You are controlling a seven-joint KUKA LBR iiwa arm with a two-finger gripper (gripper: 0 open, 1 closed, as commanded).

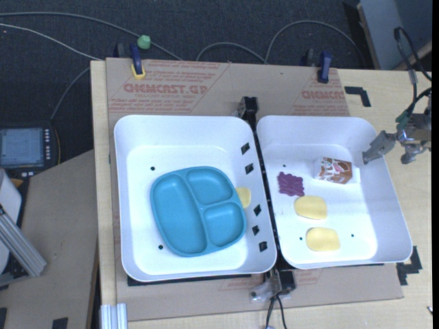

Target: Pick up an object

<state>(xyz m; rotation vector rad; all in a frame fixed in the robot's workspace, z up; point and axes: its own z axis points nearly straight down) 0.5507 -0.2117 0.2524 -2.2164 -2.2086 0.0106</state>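
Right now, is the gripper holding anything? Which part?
Nothing held. The two-finger gripper sits at the right white bin's far right rim, with no object between its fingers.

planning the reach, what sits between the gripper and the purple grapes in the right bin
In the camera view, the brown-and-white packet lies between the gripper and the purple grapes; the rest is bare white floor of the right bin.

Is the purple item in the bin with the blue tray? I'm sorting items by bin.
No, the purple item lies in the right bin, while the blue tray sits in the left bin.
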